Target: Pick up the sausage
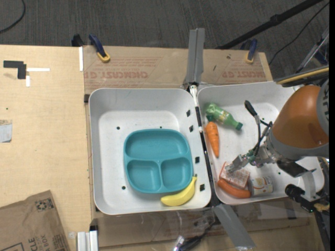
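The sausage is a reddish-orange, slightly curved piece lying along the front wall of the right bin. A small red and white carton lies against its far side. My gripper hangs just above that carton, a little behind the sausage, pointing left. Nothing shows in its grasp. The arm's orange band covers the bin's right part.
In the right bin an orange carrot and a green bottle lie at the left, and a pale small carton lies right of the sausage. The left bin holds a teal divided plate and a banana.
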`<state>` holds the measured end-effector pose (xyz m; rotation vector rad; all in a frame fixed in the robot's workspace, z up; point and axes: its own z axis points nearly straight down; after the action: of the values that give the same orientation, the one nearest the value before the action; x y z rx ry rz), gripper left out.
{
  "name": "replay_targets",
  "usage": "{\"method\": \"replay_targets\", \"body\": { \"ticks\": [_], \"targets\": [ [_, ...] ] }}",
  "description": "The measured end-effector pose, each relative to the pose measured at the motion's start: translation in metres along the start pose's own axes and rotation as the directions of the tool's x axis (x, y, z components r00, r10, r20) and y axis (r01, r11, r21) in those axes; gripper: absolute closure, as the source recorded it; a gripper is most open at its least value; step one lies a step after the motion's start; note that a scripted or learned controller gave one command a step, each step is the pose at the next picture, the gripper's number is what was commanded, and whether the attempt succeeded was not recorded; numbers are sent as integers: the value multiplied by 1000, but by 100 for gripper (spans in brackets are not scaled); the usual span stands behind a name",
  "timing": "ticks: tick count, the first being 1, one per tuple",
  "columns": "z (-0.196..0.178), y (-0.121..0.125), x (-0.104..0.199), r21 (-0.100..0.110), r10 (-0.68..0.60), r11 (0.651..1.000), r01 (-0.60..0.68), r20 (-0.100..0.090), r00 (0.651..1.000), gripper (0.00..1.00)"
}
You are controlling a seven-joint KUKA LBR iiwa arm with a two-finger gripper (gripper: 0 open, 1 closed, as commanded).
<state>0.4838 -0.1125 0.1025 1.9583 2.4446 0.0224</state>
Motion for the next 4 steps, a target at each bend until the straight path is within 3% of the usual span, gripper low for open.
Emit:
{"method": "replay_targets", "body": {
  "ticks": [1, 2, 3, 4],
  "targets": [
    [-18, -13, -36, 13, -238, 971, 238, 1, 971, 0],
    [-2, -2, -14, -4, -180, 984, 180, 13, 984, 0],
    [0, 4, 7, 0, -561, 828, 561, 18, 828, 0],
    [0, 4, 8, 0, -561, 828, 561, 17, 827, 0]
  ]
}}
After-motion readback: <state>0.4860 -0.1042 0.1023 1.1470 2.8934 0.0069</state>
